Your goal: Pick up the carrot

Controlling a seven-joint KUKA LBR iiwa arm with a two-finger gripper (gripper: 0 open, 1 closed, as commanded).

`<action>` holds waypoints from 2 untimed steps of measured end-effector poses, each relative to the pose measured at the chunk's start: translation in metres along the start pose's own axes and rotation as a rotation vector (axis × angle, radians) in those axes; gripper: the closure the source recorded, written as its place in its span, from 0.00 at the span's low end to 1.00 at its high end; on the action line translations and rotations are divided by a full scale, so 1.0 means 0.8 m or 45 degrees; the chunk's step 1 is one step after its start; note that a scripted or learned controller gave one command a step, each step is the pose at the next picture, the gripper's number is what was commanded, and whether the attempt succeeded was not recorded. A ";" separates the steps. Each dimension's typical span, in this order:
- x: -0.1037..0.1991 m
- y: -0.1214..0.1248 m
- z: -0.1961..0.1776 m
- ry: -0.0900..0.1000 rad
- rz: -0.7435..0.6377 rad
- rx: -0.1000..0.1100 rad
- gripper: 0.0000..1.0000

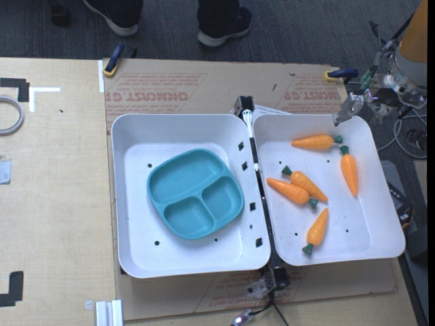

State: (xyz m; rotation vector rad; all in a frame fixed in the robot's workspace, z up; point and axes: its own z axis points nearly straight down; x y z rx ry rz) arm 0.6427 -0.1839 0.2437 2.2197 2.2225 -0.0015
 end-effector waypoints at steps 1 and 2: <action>-0.040 -0.011 0.190 0.014 -0.005 0.002 0.00; -0.044 -0.011 0.177 0.004 -0.007 -0.001 1.00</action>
